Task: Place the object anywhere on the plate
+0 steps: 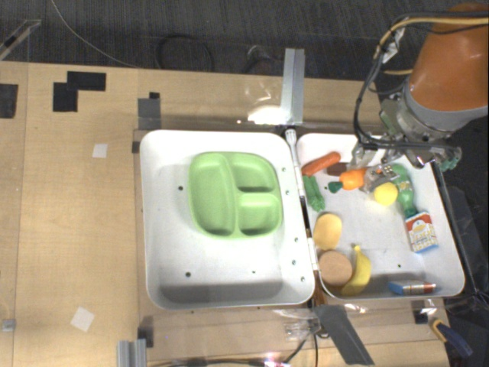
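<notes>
The grey arm with its orange band [451,52] hangs over the far right corner of the right bin [451,270], while the green divided plate [233,193] sits alone in the left bin [164,281]. The gripper [384,171] is low among a cluster of toys, with a small orange carrot [352,179] just to its left and a yellow lemon [385,194] just below it, both touching or nearly so. Whether it grasps anything cannot be told.
</notes>
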`<action>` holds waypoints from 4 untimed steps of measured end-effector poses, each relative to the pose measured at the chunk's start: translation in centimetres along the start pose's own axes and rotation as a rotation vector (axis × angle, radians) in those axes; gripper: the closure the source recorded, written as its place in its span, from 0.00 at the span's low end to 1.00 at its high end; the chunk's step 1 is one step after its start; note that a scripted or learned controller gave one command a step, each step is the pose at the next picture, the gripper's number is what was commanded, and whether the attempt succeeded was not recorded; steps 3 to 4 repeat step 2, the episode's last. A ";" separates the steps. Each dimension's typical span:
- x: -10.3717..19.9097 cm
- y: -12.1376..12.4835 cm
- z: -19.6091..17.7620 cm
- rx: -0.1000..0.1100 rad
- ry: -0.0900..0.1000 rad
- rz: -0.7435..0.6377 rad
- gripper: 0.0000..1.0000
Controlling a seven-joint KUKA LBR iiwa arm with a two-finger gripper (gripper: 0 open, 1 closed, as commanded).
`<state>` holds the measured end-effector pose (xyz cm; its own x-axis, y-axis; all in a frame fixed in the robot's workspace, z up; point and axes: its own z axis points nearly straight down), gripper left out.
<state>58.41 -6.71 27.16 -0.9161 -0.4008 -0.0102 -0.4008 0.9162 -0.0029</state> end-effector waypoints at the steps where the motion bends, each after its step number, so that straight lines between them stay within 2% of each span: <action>1: -2.4 6.8 4.5 -0.004 0.003 -0.021 1.00; 2: -2.4 6.6 4.5 -0.002 0.002 -0.017 0.00; 4: -2.4 6.6 4.5 -0.002 0.002 -0.017 0.00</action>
